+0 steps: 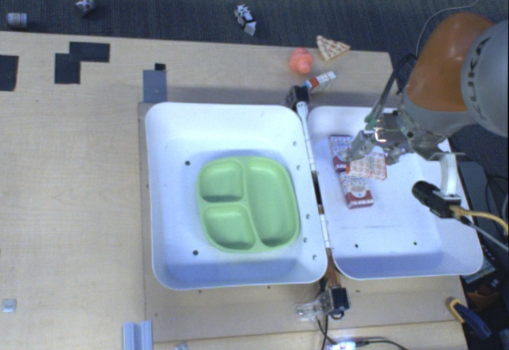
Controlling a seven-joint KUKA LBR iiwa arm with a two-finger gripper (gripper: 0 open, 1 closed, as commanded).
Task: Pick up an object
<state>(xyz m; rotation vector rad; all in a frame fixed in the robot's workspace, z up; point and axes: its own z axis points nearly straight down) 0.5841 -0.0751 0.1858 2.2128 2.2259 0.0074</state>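
Gripper [372, 141] over packets [355, 169] in right bin [445, 253]; open or closed, cannot tell. Centre on top packet, descend straight.

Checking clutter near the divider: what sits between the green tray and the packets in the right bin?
In the camera view, between green tray and packets: left bin's white floor, the bins' adjoining rims, then right bin floor. No loose objects.
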